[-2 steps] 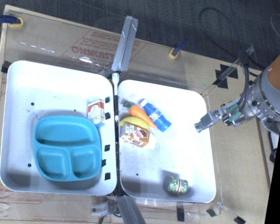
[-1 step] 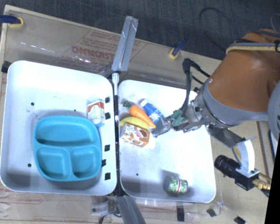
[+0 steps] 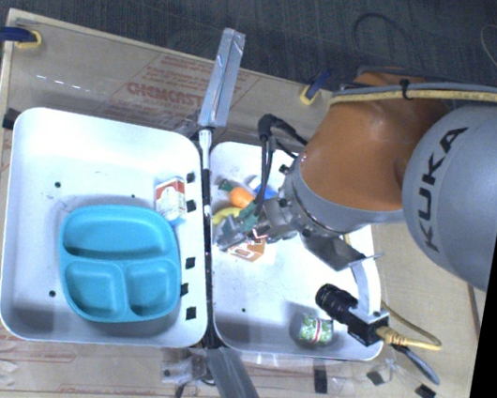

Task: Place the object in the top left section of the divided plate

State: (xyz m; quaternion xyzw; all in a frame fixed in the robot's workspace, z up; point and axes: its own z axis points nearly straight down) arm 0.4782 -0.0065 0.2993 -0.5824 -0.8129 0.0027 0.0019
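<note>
The blue divided plate (image 3: 118, 261) lies in the left bin (image 3: 46, 158), with one long section on its far side and two smaller ones nearer the front. My gripper (image 3: 241, 228) hangs low over the left part of the right bin (image 3: 271, 340), close to the wall between the bins. A small pile of toys sits right beside it, an orange piece (image 3: 242, 196), a yellow piece (image 3: 226, 209) and a blue piece (image 3: 267, 190). A small red-and-white item (image 3: 248, 250) lies just under the gripper tip. The big grey and orange arm hides the right bin's back.
A red-and-white packet (image 3: 169, 196) lies in the left bin by the plate's far right corner. A green can (image 3: 314, 329) lies on its side at the right bin's front. A black cylinder (image 3: 343, 310) on the arm hangs above that can.
</note>
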